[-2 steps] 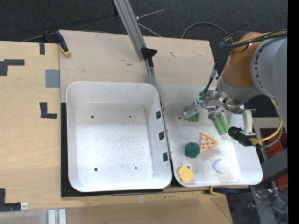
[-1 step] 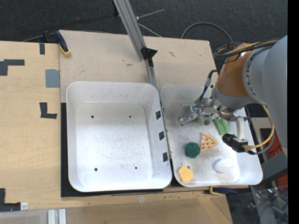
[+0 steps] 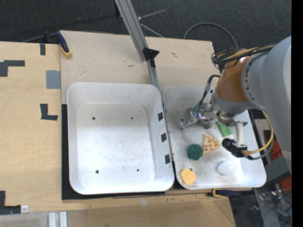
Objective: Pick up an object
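White plastic forms both shallow bins on the wooden worktop (image 3: pixel 28 126): the left bin (image 3: pixel 75 98) and the right bin (image 3: pixel 177 96) stand side by side, their rims touching along the middle. Reaching in from the right, the grey arm (image 3: pixel 270 74) with its orange band bends down over the right bin, and the jaws (image 3: pixel 185 123) hang low above that bin's floor, toward its left half; whether they are spread or closed cannot be told from this angle, and nothing is seen between them. In the right bin lie a dark green round object (image 3: pixel 194 151), just below the jaws; a tan wedge-shaped piece (image 3: pixel 210 144) just beside it to the right; a yellow piece (image 3: pixel 189 176) near the bin's front edge; a white rounded object (image 3: pixel 226 167) near the front right corner; and a bright green item (image 3: pixel 225 129), partly hidden under the wrist.
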`<state>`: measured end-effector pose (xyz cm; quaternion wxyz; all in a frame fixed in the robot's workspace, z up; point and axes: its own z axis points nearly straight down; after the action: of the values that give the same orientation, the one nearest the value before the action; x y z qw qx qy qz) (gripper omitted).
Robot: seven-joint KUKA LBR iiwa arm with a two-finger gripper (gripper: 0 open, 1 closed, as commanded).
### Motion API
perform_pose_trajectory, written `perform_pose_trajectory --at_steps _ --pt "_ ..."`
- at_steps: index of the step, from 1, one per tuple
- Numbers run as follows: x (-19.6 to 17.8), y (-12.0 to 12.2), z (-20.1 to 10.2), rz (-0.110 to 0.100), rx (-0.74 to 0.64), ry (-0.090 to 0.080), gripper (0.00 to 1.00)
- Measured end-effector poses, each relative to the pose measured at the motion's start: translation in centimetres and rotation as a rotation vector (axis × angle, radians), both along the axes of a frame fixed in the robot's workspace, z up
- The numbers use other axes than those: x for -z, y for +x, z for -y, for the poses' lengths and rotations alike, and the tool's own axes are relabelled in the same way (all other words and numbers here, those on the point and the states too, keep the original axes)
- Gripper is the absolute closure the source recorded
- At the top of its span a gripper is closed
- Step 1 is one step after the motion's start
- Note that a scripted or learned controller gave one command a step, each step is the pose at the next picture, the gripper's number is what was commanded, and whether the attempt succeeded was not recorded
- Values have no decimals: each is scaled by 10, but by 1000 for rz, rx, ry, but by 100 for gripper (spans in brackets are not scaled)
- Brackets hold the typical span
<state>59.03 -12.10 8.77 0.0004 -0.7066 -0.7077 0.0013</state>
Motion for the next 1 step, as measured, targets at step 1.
perform_pose_trajectory --at_steps 1 --pt "-11 0 -1 1 -1 0 100"
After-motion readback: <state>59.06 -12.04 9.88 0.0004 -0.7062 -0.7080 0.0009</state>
